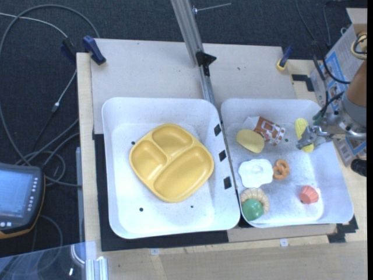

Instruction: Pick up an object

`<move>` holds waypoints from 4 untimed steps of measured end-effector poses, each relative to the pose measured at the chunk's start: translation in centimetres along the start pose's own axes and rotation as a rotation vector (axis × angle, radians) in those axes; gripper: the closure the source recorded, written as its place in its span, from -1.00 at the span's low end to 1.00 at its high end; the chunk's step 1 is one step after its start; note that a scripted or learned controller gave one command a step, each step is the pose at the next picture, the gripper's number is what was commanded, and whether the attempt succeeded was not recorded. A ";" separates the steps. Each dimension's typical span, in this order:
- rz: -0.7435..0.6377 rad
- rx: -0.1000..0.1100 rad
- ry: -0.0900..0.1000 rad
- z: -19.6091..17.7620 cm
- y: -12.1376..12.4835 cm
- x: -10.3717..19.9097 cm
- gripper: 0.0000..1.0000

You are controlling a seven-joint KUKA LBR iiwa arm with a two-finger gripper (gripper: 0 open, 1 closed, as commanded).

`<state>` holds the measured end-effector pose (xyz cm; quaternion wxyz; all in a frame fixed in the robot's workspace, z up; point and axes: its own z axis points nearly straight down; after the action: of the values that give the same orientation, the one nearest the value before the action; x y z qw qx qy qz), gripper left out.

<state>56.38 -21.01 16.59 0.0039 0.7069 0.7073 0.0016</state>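
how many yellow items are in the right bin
2. A yellow lemon-shaped piece lies upper left in the right bin; a yellow corn-like piece lies near the far edge, by the gripper, which may hide part of it.

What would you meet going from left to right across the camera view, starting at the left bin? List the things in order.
Yellow plate → green ball → pretzel → red block → gripper, over the right bin near a yellow piece.
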 end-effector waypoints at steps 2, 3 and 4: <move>-0.001 0.002 0.001 -9.6 1.2 -0.1 1.00; -0.005 0.010 0.006 -8.2 2.6 4.9 1.00; -0.005 0.010 0.006 -7.4 3.3 9.4 1.00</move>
<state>59.60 -11.55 24.02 -0.0019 0.7049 0.7093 0.0000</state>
